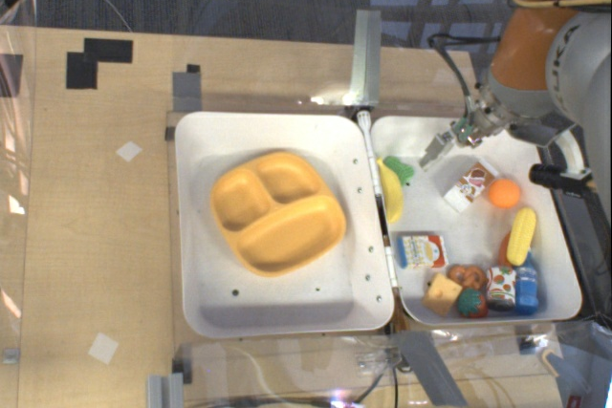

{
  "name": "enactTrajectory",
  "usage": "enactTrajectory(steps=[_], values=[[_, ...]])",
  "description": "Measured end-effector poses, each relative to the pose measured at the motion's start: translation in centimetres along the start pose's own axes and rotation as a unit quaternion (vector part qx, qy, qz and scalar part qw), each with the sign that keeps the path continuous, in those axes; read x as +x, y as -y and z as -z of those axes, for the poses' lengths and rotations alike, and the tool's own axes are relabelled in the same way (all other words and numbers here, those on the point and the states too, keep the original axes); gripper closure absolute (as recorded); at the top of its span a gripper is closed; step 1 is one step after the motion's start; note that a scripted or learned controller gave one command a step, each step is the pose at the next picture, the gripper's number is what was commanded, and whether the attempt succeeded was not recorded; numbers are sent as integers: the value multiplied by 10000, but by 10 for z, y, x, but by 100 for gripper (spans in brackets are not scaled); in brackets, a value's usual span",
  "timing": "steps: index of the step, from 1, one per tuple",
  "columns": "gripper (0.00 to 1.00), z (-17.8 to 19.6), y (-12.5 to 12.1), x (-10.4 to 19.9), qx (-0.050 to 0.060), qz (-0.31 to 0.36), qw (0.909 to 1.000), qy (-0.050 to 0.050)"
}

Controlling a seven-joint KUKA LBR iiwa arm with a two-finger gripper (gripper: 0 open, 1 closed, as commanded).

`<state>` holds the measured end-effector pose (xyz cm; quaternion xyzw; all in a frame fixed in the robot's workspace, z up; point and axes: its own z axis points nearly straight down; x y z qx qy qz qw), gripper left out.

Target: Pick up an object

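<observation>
The right bin holds several toy foods. A yellow banana with a green tip lies along its left wall. Near the middle sit a small white and red carton and an orange ball. My gripper hovers over the bin's back part, above bare floor, between the banana and the carton. It points down and to the left, and nothing shows in it.
A corn cob, a flat blue and red packet, a cheese wedge, a red can and a blue item crowd the right bin's front. The left bin holds a yellow divided plate.
</observation>
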<state>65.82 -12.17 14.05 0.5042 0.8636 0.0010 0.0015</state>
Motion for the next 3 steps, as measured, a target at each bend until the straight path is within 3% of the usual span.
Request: enactTrajectory(steps=[1,2,3], values=[[0,-46,-28,22,-24,-1831,9831,13],[0,-46,43,1,-62,-617,9981,57],[0,12,-3,-23,-30,889,9960,37]])
